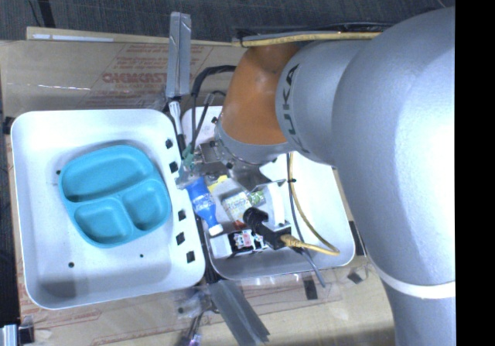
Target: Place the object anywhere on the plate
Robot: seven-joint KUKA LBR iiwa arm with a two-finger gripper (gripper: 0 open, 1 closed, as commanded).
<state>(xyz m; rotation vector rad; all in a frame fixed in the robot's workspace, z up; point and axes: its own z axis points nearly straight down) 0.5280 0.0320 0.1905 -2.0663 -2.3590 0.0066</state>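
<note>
The left white bin point(31, 205) holds a blue three-compartment plate point(114, 193), lying flat with bare bin floor all around it, widest at the near side. Between the bins runs a divider edge. In the right bin point(340, 217), the arm point(340, 104) covers most of the floor. The gripper point(203, 182) hangs by the bin's left wall; whether it is apart or together I cannot tell. A blue-labelled object point(203, 203) lies just below it, touching or apart unclear.

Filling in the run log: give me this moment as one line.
arm: over right bin | gripper: low at right bin's left edge, state unclear | blue object: beside gripper | plate: left bin, bare
</note>
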